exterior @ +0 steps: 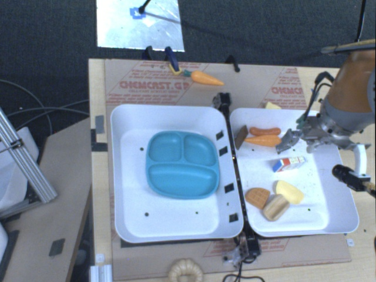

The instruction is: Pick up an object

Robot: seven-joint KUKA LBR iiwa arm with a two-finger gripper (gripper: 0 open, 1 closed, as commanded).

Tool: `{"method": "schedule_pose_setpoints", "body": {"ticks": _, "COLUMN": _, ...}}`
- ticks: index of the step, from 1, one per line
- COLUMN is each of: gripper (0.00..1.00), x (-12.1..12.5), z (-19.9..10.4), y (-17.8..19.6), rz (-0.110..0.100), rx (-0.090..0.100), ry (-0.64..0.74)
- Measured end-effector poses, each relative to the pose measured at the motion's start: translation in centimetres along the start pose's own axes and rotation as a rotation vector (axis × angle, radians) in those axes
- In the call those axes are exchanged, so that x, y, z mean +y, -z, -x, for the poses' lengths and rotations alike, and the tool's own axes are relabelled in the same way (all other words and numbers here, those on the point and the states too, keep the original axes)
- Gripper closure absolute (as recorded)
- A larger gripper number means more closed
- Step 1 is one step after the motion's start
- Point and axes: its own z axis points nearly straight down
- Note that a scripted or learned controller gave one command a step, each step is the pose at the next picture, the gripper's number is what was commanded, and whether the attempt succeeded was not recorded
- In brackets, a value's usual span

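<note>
Camera view: a cardboard-covered counter [153,84] on dark carpet is seen carrying two glossy white bins. A smooth blue sectioned plate [182,163] lies in the left bin [126,128]. In the right bin [329,216], just right of two orange carrots [264,137], the gripper [289,143] is seen; its fingers are too blurred for their spread to be told. A small carton [288,164] lies below it.
</note>
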Motion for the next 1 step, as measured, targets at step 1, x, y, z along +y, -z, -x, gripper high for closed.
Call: {"method": "schedule_pose_setpoints", "body": {"ticks": 1, "gripper": 0.0, "x": 0.31, "z": -0.02, "y": 0.7, "rz": 0.013, "rx": -0.002, "ry": 0.002}}
